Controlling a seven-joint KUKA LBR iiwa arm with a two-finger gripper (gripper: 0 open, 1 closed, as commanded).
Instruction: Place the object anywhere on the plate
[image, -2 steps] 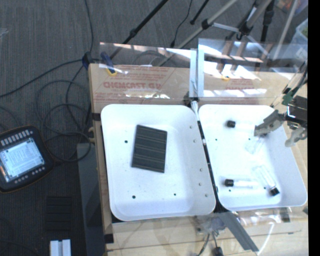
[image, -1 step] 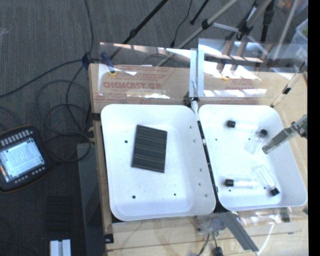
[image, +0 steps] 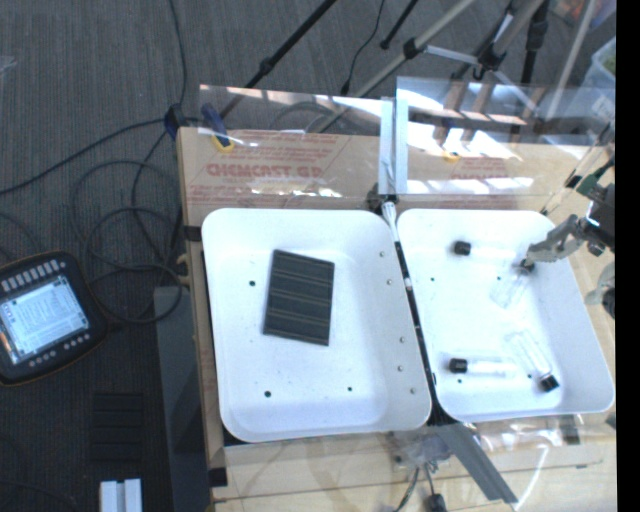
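Note:
A dark grey ribbed plate lies flat in the middle of the left bin. In the right bin lie several clear tubes with black caps. One clear tube lies tilted near the bin's upper right. Another tube lies along the front, and a third sits beside it. A lone black cap rests near the back. My gripper reaches in from the right edge, low over the right bin, its tip just above and right of the tilted tube.
A raised rim divides the two bins. Behind them stand a cardboard sheet and a clear panel. A teach pendant and cables lie on the floor to the left.

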